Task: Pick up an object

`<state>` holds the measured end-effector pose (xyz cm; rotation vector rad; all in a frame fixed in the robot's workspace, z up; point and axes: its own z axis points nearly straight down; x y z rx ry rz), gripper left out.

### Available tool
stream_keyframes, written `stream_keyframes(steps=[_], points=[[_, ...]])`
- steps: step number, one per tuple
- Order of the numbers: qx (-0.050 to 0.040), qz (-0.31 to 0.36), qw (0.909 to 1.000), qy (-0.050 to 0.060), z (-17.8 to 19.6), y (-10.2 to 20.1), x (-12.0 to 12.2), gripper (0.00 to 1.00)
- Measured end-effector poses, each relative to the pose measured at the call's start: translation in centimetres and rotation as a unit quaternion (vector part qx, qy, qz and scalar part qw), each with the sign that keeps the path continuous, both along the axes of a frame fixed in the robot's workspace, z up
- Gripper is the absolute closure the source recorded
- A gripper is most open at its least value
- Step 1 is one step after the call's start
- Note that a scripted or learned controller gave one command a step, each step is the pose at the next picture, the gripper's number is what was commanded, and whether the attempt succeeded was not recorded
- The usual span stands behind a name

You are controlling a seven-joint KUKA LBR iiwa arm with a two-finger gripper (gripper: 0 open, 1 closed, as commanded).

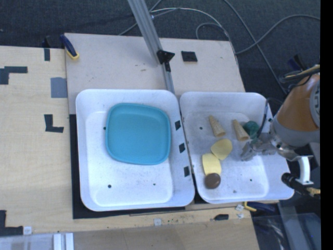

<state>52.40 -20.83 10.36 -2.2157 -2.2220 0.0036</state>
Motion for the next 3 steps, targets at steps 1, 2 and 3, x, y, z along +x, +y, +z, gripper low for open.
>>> stream_keyframes(steps=[1, 2, 3], points=[[-0.0008, -0.001, 1.0, -0.003, 5.6, 0.0, 0.9, 1.0], [-0.0008, -0.001, 1.0, -0.002, 9.8, 0.1, 1.4, 1.0], [-0.0009, -0.001, 1.0, -0.003, 14.8, 0.1, 1.5, 1.0]])
